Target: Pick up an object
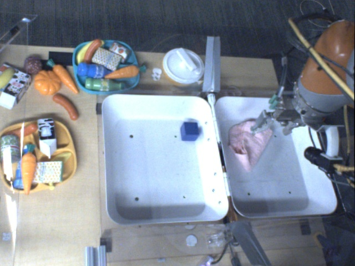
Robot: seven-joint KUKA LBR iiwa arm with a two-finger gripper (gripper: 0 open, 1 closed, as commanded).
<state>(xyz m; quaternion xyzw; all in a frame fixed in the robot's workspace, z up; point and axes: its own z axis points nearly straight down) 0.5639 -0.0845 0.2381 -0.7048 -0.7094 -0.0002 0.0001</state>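
Seen from above, a grey and orange robot arm [324, 71] reaches in from the right of the frame, its gripper [265, 121] low over the right-hand white bin [288, 198] and meeting the upper right edge of a crumpled pink object [248, 140] that lies in that bin's upper left part. Whether the jaws are open or closed on the pink object cannot be told, so the pick looks under way but not done. A small blue cube [190, 131] sits untouched in the upper right of the left bin [161, 204].
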